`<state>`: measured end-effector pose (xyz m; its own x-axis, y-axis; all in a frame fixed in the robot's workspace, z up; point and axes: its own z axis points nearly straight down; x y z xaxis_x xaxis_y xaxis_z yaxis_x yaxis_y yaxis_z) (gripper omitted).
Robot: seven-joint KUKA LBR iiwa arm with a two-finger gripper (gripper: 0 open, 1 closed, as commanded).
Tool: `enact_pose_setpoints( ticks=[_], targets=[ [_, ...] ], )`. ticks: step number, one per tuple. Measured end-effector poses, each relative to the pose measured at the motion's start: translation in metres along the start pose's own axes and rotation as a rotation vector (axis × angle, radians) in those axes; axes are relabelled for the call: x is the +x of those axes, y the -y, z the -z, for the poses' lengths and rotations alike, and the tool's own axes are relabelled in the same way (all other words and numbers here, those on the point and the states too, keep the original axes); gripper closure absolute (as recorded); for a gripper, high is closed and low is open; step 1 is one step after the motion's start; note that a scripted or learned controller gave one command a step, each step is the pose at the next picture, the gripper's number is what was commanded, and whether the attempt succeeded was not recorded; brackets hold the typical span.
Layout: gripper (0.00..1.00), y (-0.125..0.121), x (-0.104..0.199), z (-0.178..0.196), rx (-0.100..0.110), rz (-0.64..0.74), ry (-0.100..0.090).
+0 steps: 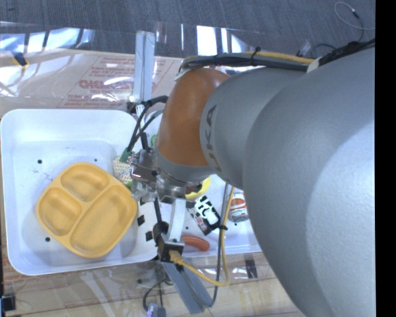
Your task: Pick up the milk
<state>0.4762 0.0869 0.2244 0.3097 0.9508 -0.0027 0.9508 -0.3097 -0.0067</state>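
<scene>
Metal-grey gripper, its grip state impossible to tell under the orange-banded wrist, sits at the wall between the two bins, just beside the yellow divided plate, with the milk, a white carton bearing unreadable black markings, near its right in the right bin.

Grey arm with orange band reaches in from the right, covering most of the right bin | left bin holds a yellow divided plate | small items, one sausage-like, lie beneath the wrist
</scene>
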Motion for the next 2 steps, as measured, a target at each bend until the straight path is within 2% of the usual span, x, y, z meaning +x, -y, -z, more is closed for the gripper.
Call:
enact_pose_setpoints(
  ticks=[2],
  targets=[
    [1.0,0.0004,0.0023,0.018,0.006,0.019,0.003]
  ],
)
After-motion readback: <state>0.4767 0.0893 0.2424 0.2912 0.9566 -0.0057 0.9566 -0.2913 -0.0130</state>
